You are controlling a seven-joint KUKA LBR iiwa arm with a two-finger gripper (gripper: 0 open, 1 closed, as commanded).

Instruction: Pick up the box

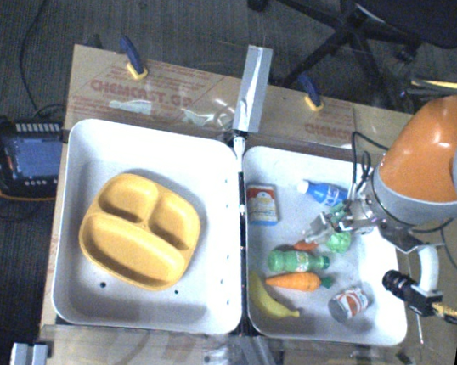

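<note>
The box (262, 204) is small, red and white, and lies flat near the upper left corner of the right bin (390, 332), close to the divider. My gripper (330, 226) hangs low over the middle of that bin, to the right of the box and apart from it. It sits just above a green bottle (298, 260) and below a blue and white bottle (323, 191). The arm's orange band (428, 157) covers the bin's upper right part.
A carrot (292, 280), a banana (270, 298) and a crushed can (350, 302) lie along the right bin's front. The left bin (62, 280) holds a yellow divided tray (144, 228). A teach pendant (17, 159) rests left of the bench.
</note>
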